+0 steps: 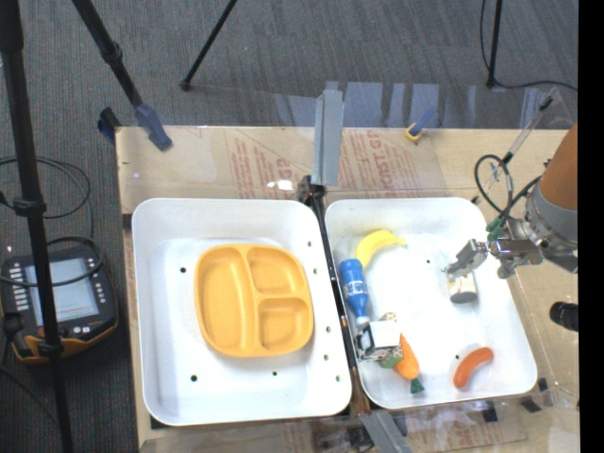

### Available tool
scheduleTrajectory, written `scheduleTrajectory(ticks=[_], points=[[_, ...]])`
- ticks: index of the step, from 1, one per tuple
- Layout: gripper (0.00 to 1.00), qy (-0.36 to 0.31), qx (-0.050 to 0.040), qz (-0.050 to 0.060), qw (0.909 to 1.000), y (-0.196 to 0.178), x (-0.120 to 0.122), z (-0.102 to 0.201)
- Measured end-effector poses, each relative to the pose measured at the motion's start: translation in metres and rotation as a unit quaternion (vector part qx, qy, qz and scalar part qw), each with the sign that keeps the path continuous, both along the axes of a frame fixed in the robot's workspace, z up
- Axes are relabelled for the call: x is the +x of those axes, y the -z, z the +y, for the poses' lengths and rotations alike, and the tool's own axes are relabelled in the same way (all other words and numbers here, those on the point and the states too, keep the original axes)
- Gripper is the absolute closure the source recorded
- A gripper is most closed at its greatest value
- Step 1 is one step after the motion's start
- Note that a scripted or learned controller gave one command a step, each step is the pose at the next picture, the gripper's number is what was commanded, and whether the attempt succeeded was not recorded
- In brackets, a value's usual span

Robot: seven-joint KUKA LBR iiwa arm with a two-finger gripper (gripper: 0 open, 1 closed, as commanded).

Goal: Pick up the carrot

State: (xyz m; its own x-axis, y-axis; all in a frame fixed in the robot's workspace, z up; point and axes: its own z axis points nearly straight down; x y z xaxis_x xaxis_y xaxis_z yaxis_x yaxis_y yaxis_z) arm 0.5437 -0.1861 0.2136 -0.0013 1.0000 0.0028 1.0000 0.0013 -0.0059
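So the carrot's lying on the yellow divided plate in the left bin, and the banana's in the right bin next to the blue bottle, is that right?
Not quite. The carrot is not on the yellow divided plate; the camera view shows it lying in the right bin, near its front edge beside a small white box. The rest holds: the plate sits in the left bin, and the banana lies in the right bin next to the blue bottle.
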Motion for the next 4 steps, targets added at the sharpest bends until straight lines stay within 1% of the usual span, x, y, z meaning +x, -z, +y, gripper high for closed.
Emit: scheduleTrajectory(ticks=[1,2,3,4], points=[[0.00,-0.117,0.0002,-0.001,0.9931,0.103,-0.041,0.047],[0.00,-0.246,0.0009,-0.002,0.9692,0.127,-0.068,0.017],[1.00,-0.245,0.0020,-0.002,0.9696,0.119,-0.068,0.017],[1.00,-0.102,-0.0008,-0.002,0.9948,0.127,-0.068,0.088]])
